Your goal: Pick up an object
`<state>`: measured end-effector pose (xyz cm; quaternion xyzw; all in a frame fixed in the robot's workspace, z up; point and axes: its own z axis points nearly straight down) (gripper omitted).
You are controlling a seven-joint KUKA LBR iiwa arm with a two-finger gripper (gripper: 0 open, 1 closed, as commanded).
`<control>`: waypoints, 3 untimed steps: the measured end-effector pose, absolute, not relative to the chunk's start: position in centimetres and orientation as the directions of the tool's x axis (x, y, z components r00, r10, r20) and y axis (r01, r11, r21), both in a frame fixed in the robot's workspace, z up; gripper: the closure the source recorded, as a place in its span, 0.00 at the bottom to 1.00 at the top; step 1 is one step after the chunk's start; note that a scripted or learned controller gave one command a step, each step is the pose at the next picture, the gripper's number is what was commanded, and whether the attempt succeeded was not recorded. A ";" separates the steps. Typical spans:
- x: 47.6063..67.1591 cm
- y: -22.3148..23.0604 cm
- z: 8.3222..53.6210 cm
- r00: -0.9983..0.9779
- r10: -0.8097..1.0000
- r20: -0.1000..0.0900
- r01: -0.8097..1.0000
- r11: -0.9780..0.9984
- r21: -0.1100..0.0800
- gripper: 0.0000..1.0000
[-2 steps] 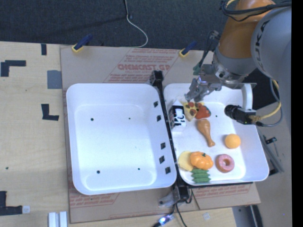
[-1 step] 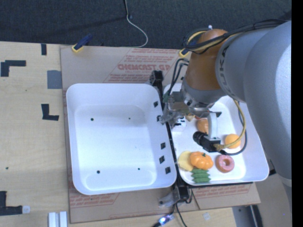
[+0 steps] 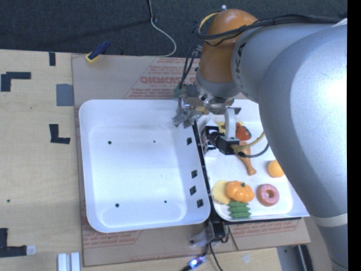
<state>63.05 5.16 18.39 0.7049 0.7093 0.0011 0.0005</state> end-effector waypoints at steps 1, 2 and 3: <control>62.2 12.4 34.6 -0.011 1.000 0.005 1.000 0.011 0.016 1.00; 52.4 15.2 23.2 -0.005 1.000 -0.002 1.000 0.005 -0.017 1.00; 62.1 17.6 25.9 -0.005 1.000 0.001 1.000 0.005 0.006 1.00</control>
